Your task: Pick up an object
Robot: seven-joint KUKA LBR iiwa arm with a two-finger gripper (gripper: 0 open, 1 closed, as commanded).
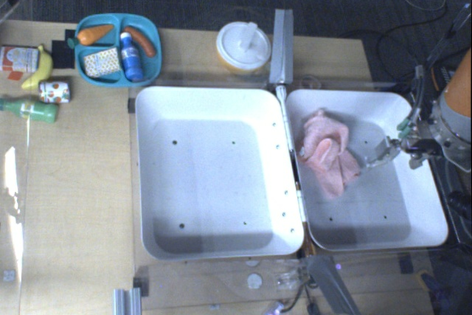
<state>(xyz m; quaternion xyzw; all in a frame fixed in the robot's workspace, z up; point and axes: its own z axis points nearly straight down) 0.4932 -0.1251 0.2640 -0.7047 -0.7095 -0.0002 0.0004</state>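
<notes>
A crumpled pink cloth [327, 151] lies in the right bin [383, 229], against its left side, close to the divider that separates it from the left bin [214, 232]. The gripper [375, 153] reaches in from the right over the right bin's middle, its tip just beside the cloth's right edge, pointing toward it. Whether metal touches fabric cannot be told, because the tip is small, pale and blurs into the white floor and its own shadow. For the same reason I cannot tell whether the fingers are spread or closed, and nothing is visibly between them. The arm [450, 111] is cut off at the right border, so just the wrist and a sliver of orange show. Behind the bins, on the bench, sit a white lidded container [243, 46] and a blue divided tray [151, 48] with toy foods; further left lie a banana [40, 68], a small can [54, 91] and a green bottle [29, 110].
</notes>
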